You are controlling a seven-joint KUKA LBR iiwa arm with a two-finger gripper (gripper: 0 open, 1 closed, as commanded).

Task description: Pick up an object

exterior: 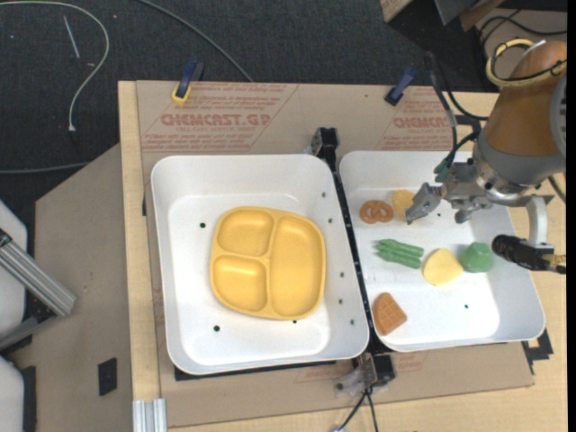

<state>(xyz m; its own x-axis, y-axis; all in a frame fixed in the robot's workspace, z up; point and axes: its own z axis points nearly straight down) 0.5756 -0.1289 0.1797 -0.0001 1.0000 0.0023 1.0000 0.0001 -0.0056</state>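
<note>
Camera view: in the right bin [504, 327], nearest lies a waffle-textured orange piece [389, 313]; beyond it a ribbed green pod [399, 252], then a brown pretzel [376, 211]. The gripper [430, 202], fingers apart, hovers just right of the pretzel.

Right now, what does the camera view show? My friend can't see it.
A grey and orange robot arm's gripper hangs over the right bin, which holds small toy foods. The left bin holds a yellow divided plate.
</note>
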